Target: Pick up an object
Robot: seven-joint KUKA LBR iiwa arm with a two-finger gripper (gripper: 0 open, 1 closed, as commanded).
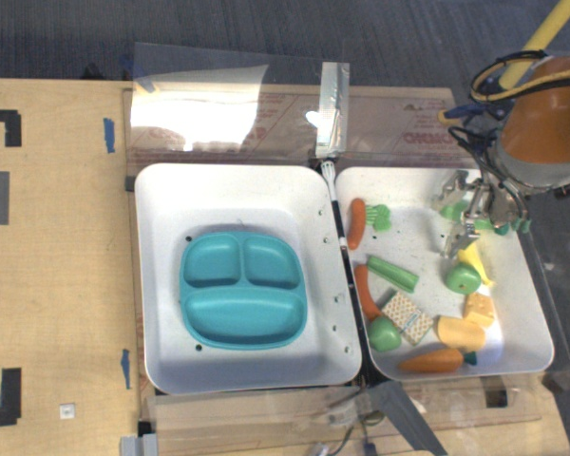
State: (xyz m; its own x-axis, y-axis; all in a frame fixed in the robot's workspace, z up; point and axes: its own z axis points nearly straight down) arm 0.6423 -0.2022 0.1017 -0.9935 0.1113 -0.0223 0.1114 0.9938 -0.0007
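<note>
The right bin (527,293) holds several toy foods. Among them are an orange carrot (357,221), a green broccoli piece (378,218), a green cucumber (391,273), a green pepper (463,278), a yellow wedge (474,258), a checked cracker (408,317) and a yellow cheese block (461,331). My gripper (459,237) hangs over the bin's upper right part, just above the yellow wedge and the green pepper. I see nothing held in it.
In the left bin (161,207) lies a teal divided plate (242,288). A metal divider (333,112) and a clear sheet stand behind the bins. The arm's orange band (541,126) and cables sit at the upper right. Brown bench surface lies to the left.
</note>
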